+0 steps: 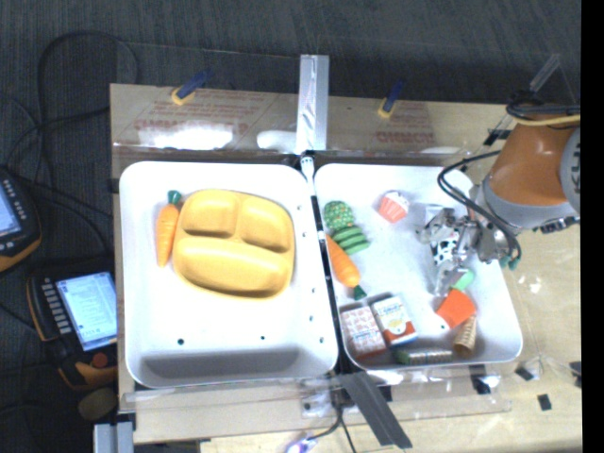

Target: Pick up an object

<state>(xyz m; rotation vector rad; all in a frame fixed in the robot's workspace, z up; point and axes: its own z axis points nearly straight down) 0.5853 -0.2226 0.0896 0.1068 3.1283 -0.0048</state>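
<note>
The grey arm with its orange band (533, 170) is cut off at three o'clock by the frame edge. Its metal two-finger gripper (445, 253) sits in a tangle of cable and shine; the fingertips cannot be made out. A black handheld device (14, 217) at nine o'clock is cropped. The small carton labels (377, 324) are too small to read.

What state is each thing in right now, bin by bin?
Yellow tray: flat, left bin.
Carrot: lying beside the tray's left edge.
Second carrot: right bin, by the divider.
Orange block: right bin, below gripper.
Gripper: low over right bin.
</note>
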